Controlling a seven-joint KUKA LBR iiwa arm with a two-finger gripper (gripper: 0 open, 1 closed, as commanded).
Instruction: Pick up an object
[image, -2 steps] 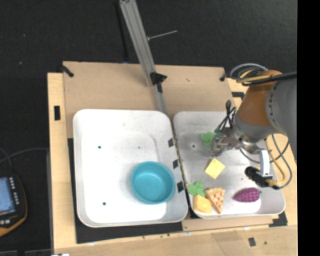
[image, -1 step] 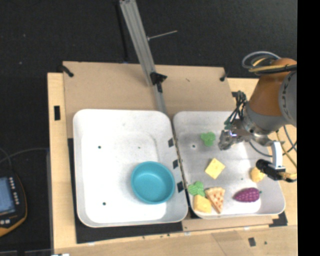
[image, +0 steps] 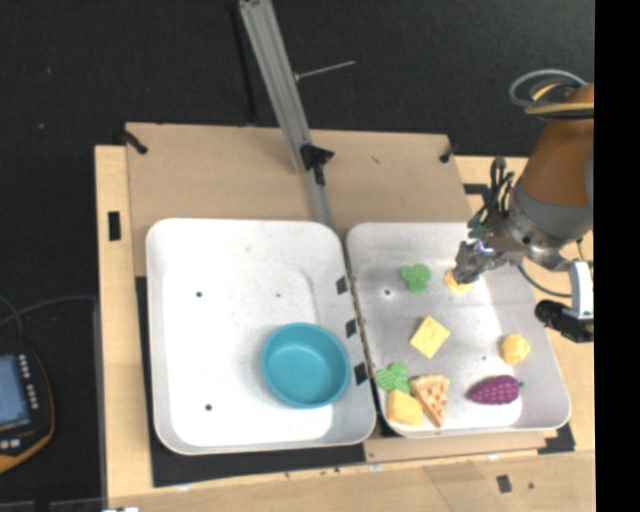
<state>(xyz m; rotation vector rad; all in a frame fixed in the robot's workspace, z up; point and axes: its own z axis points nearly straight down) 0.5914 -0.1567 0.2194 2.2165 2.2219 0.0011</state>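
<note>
**Gripper low over a small yellow piece in the right bin**

The arm (image: 552, 170) reaches in from the right, its orange band above a grey wrist, and its dark gripper (image: 468, 268) sits low in the far part of the right bin (image: 530, 410). At the tip lies a small yellow piece (image: 458, 284), touching or just under the gripper. Most of it is covered, so its shape is hard to make out, and whether it is gripped cannot be told; the claw's opening cannot be told either.

Both bins are shallow, smooth white trays with rounded corners, set side by side on a tan board. The left bin (image: 200, 260) holds a round, glossy blue bowl (image: 304, 364) at its near right.

The right bin holds small plastic toy foods. A lumpy green piece (image: 415, 276) lies just left of the gripper. A flat yellow cheese block (image: 430, 337) lies in the middle. A rounded yellow fruit (image: 514, 348) sits toward the right wall. Along the near wall are a knobbly purple grape bunch (image: 494, 390), a pizza wedge (image: 432, 396), a yellow lump (image: 403, 407) and a green leafy piece (image: 392, 377), the last three crowded together and touching.

A grey metal pole (image: 285, 95) slants from the far edge down to the gap between the bins.
</note>
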